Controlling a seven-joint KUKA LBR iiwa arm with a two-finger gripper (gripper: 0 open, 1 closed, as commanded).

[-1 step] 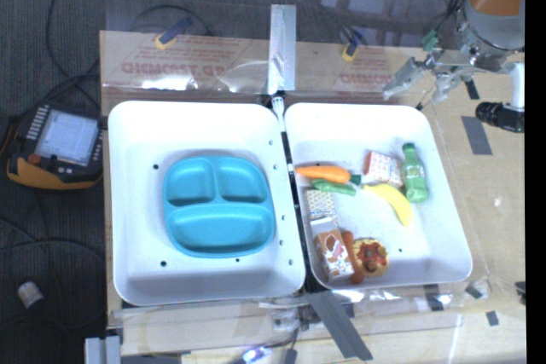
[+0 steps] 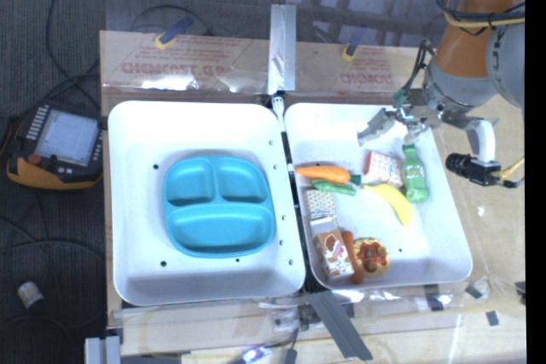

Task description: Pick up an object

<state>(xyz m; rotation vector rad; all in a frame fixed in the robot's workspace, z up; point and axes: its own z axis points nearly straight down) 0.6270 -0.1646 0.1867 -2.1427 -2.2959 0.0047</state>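
My gripper (image 2: 392,129) hangs over the back part of the right bin (image 2: 444,256), fingers spread open with nothing between them. Just below it stand a green bottle (image 2: 415,175) and a red-and-white snack packet (image 2: 382,168). A yellow banana (image 2: 393,202) lies in front of those. An orange carrot (image 2: 322,174) with a green top lies by the bin's left wall. Nearer the front are a small checkered box (image 2: 320,205), a brown packet (image 2: 334,255) and a red toy food piece (image 2: 370,255).
The left bin (image 2: 136,132) holds a blue divided plate (image 2: 220,205). A teach pendant (image 2: 58,145) lies on the floor to the left. A black camera unit (image 2: 472,166) sticks out beside the wrist at the right bin's right rim.
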